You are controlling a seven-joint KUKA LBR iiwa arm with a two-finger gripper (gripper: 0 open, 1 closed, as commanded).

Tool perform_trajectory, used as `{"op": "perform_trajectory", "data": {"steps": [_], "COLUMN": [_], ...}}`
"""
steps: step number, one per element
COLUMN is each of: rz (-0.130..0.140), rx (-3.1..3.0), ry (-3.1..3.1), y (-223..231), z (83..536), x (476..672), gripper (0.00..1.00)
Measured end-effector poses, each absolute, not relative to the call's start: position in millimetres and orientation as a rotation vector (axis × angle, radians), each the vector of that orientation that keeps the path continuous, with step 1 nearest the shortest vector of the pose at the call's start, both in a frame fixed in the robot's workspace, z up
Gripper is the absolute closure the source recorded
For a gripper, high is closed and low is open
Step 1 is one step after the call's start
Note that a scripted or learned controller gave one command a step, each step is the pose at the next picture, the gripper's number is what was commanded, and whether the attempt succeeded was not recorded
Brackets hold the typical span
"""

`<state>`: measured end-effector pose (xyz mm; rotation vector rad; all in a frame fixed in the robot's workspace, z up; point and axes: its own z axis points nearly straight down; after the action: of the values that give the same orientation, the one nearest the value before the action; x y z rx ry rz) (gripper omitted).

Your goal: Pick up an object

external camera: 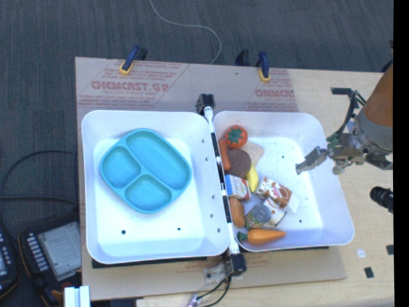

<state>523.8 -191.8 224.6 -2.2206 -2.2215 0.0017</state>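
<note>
The right bin (319, 219) holds a heap of toy food along its left side. In it are a red tomato (236, 136), a brown round cookie (240, 162), a yellow banana (253, 180), a red-and-white packet (275, 194), a grey can (258, 215) and an orange carrot (264, 236). My gripper (312, 160) hangs over the right part of this bin, well to the right of the heap and above bare bin floor. Nothing is visibly held in it.
The left bin (96, 235) holds a blue divided plate (146, 169). A black rail with clamps (217, 171) runs between the bins. Blue and yellow clamps (131, 57) grip the board's far edge. A black box (48, 254) lies on the floor at lower left.
</note>
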Motion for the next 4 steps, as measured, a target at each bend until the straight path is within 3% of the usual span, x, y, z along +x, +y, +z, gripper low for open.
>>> {"op": "perform_trajectory", "data": {"steps": [1,3,4], "rz": [-0.020,-0.030,-0.047], "rx": [-2.230,-2.245,-2.234], "ry": [-2.233,-2.240,-2.247], "y": [-185,-162,-156], "z": [112,109,123], "x": [503.8,503.0,507.1], "gripper": [0.00,0.00,1.00]}}
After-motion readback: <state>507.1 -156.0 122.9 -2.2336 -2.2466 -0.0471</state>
